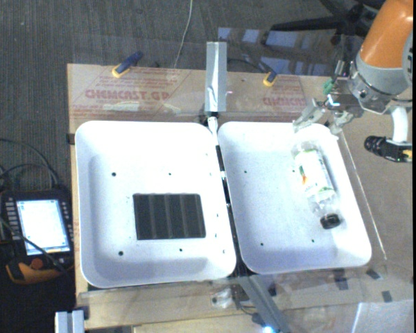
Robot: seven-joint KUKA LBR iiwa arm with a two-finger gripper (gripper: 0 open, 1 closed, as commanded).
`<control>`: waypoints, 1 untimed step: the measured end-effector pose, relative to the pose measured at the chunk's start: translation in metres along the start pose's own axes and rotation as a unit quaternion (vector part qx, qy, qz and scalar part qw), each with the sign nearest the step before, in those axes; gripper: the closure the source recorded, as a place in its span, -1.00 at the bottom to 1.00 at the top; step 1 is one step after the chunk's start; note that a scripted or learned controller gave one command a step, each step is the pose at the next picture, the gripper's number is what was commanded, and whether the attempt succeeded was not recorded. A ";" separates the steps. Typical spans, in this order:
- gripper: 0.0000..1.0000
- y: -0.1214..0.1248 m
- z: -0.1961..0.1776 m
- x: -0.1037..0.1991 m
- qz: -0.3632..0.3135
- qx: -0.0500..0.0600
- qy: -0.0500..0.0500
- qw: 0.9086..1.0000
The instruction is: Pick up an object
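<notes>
A clear plastic bottle (315, 180) with a white, green and orange label and a black cap lies on its side in the right bin (277, 241), near that bin's right wall, cap toward the front. My gripper (322, 118) hangs over the right bin's back right corner, just behind the bottle. Its two fingers are spread apart with nothing between them. A dark ribbed rectangular block (169, 216) lies flat in the middle of the left bin (104, 151).
A metal post (215, 82) stands behind the seam between the bins. Two clamps (126, 64) hold the cardboard backing at the rear. A handheld pendant (38, 227) with cables lies left of the bench. Black chair legs stand at the top right.
</notes>
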State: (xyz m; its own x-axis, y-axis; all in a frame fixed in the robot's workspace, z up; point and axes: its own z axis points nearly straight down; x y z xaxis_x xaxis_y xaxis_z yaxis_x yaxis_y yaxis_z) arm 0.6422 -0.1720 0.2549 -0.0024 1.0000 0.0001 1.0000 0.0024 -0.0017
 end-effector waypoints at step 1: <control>-1.00 -0.044 0.090 -0.022 -0.031 0.000 -0.001 1.000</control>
State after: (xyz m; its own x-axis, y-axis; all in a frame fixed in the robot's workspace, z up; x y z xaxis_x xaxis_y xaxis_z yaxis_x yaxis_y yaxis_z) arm 0.5976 -0.1940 0.1653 -0.0642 0.9979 -0.0015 0.9979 0.0642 -0.0013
